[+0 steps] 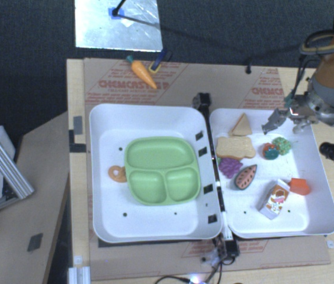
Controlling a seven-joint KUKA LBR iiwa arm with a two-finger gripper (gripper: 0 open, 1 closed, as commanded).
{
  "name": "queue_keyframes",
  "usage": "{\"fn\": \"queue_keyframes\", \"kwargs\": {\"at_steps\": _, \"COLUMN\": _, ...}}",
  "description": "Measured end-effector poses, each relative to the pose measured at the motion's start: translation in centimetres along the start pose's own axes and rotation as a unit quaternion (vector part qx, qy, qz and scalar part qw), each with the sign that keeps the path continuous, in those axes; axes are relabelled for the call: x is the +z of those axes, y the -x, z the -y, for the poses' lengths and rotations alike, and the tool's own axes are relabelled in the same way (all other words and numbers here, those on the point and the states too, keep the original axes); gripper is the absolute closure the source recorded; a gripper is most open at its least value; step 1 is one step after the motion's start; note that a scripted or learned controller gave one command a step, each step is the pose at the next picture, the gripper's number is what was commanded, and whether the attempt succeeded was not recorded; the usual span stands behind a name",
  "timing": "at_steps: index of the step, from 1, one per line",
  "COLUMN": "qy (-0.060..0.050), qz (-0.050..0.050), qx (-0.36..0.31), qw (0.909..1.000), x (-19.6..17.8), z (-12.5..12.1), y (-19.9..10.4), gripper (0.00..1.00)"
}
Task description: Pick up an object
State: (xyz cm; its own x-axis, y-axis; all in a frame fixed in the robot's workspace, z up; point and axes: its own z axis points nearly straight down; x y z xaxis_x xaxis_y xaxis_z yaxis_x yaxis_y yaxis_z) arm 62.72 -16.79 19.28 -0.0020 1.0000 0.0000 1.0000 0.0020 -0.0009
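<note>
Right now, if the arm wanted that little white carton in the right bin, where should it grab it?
Probably across the small carton's long sides, coming straight down from above. It lies flat and slanted on the bin floor, with open floor along its sides; only the orange block sits near its upper end. The gripper hovers near the bin's far edge.

Dark carpet floor; shiny metal sheet beyond bench; aluminium frame rails at left.
</note>
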Motion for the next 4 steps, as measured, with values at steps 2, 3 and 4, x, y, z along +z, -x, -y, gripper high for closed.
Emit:
{"fn": "queue_keyframes", "kwargs": {"at_steps": 2, "qy": 0.000, "qz": 0.000, "qx": 0.000, "qw": 1.0000, "x": 8.6, "z": -0.9, "y": 0.3, "gripper": 0.00}}
{"fn": "queue_keyframes", "kwargs": {"at_steps": 3, "qy": 0.002, "qz": -0.002, "qx": 0.000, "qw": 1.0000, "x": 10.6, "z": -1.2, "y": 0.1, "gripper": 0.00}}
{"fn": "queue_keyframes", "kwargs": {"at_steps": 4, "qy": 0.006, "qz": 0.000, "qx": -0.001, "qw": 1.0000, "x": 9.4, "z": -1.3, "y": 0.2, "gripper": 1.00}}
